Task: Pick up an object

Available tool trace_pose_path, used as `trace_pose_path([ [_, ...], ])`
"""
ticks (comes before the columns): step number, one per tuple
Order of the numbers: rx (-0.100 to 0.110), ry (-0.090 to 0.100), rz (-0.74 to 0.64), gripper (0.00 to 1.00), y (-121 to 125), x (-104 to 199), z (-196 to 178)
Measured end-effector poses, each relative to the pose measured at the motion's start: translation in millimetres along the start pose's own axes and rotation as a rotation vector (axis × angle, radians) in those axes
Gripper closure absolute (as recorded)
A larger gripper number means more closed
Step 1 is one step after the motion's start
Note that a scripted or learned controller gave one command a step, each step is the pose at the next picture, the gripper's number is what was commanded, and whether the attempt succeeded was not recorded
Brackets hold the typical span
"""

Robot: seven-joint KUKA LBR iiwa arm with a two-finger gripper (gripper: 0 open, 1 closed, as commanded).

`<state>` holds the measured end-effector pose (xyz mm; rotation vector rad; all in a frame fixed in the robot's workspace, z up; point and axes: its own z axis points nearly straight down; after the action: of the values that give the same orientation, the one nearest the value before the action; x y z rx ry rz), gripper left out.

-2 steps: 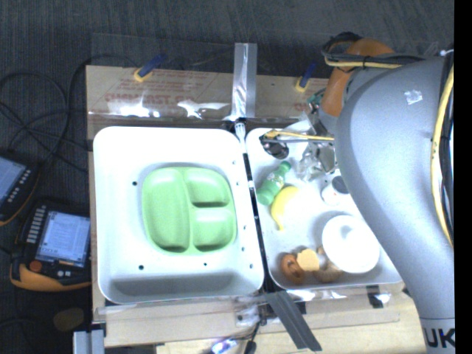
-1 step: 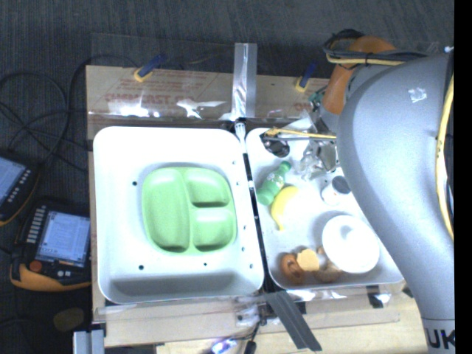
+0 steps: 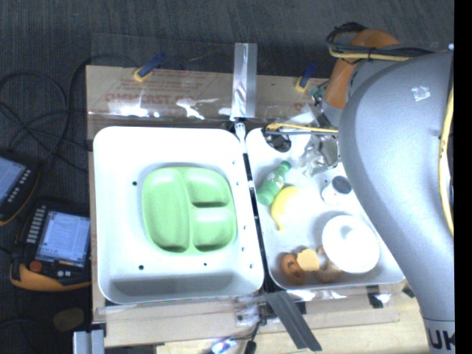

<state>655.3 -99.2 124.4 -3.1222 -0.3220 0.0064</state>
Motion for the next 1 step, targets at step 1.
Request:
trace_pose_path([
  [1, -0.001, -0.002, -0.001, 1.0, -0.6, 3.3, 16.8],
])
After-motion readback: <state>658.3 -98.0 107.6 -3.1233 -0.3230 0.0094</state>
